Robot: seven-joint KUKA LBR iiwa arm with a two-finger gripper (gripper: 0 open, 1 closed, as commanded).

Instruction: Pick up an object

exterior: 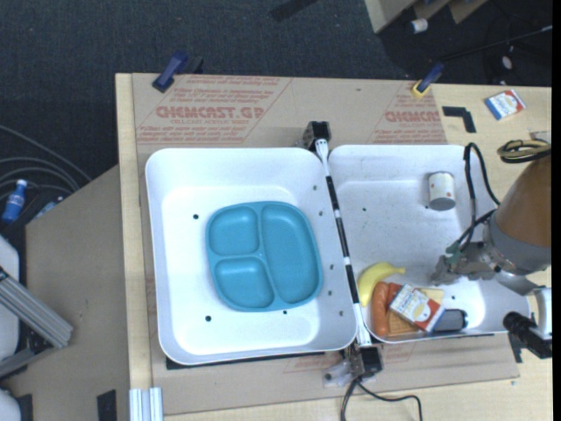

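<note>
Grey gripper is hung over the right white bin; jaw state cannot be told. Yellow banana and small printed carton are crowded near-left, so a clean pick could be missed

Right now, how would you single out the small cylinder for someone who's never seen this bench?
Find the right-hand white bin. The small cylinder lies alone near its far wall, grey-white. Unlike the yellow and orange clutter heaped at the near edge, nothing touches it.
</note>
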